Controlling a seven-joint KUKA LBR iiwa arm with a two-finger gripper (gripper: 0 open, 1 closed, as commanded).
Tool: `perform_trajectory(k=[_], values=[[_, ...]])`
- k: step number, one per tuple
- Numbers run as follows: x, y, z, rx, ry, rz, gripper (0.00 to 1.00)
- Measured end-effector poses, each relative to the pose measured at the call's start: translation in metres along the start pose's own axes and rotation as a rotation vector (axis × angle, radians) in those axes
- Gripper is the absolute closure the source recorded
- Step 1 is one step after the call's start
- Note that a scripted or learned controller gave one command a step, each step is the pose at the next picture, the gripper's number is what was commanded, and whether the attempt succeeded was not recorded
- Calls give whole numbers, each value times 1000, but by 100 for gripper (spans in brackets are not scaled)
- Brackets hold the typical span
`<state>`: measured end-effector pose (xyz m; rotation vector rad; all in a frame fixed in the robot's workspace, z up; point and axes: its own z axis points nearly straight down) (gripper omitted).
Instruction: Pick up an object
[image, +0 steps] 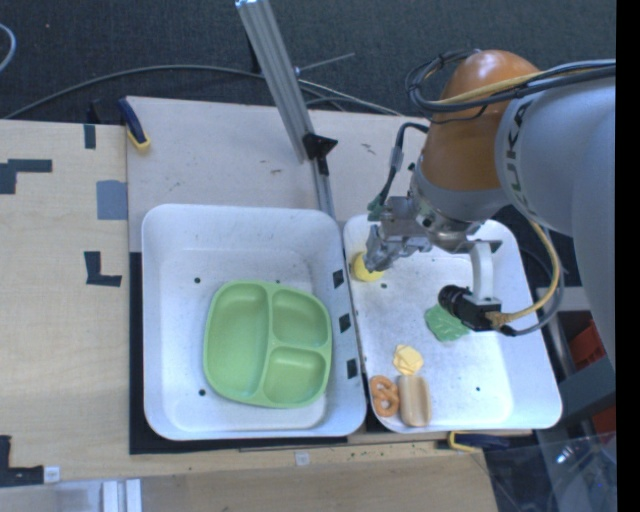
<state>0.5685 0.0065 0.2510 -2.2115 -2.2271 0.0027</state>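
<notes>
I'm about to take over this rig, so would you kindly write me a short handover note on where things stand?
Gripper: low in the right bin, at the yellow piece by the bin's left wall; no grasp is evident.
Also in the right bin: green piece, small yellow item, pretzel, bun-like item.
Left bin: green divided plate.
Done: nothing lifted.
Left: grasp an object and raise it.

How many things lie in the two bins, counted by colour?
Green: 2, the plate in the left bin and a small piece in the right bin
Yellow: 2, one at the gripper, one lower down
Brown: 2, a pretzel and a bun
Total: 6
</notes>
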Motion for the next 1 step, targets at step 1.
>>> perform_trajectory(k=[1], values=[[54, 14, -4, -2, 0, -1, 100]])
